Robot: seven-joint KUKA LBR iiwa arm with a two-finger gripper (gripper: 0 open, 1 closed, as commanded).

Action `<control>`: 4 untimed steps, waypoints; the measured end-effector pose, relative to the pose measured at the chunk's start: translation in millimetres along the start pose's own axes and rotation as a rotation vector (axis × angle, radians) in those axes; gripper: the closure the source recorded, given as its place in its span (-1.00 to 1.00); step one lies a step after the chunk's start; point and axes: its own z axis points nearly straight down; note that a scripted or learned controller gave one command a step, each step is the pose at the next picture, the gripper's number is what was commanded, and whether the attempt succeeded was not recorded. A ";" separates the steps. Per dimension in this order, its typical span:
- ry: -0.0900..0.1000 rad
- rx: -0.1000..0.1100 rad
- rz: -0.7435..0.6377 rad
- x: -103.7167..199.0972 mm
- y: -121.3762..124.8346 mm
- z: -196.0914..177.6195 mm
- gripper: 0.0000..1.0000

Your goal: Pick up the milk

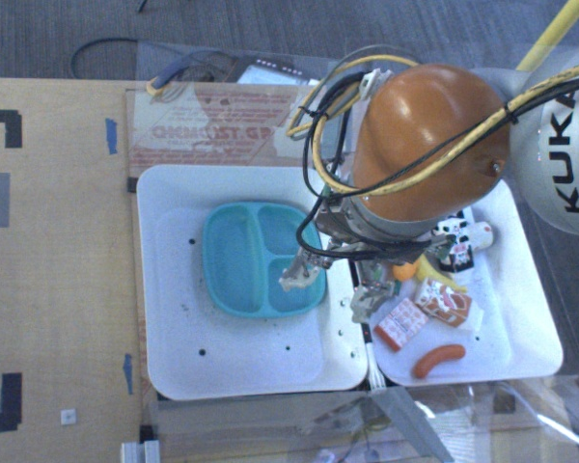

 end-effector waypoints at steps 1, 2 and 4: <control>-0.001 0.004 -0.096 103.1 -58.5 -35.5 -1.00; 0.000 0.001 -0.005 123.2 -126.4 68.9 -1.00; -0.019 0.044 0.081 216.8 -176.2 149.2 -1.00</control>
